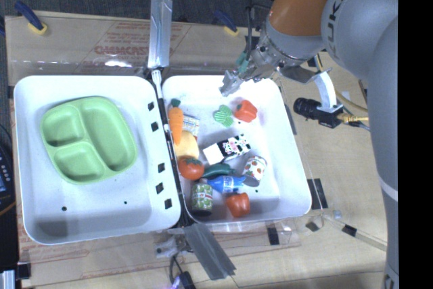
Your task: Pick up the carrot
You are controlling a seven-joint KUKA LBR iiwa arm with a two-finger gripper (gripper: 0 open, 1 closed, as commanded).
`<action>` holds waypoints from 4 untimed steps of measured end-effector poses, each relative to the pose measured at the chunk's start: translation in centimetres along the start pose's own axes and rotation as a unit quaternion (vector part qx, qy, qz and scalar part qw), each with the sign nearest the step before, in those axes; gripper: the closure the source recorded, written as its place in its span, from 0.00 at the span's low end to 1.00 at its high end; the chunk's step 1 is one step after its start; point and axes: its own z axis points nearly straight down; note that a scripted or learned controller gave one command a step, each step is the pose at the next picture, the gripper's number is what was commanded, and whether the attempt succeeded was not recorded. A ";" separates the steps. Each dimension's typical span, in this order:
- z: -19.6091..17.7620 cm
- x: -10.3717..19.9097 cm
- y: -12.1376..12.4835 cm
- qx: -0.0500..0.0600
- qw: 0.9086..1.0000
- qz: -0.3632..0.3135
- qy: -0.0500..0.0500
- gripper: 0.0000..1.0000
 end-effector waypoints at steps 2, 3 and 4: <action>-4.9 -3.8 3.7 -0.003 0.984 -0.175 0.001 1.00; -6.0 -3.7 3.9 -0.003 0.984 -0.178 0.000 1.00; -7.1 -3.6 4.0 -0.004 0.983 -0.181 -0.001 1.00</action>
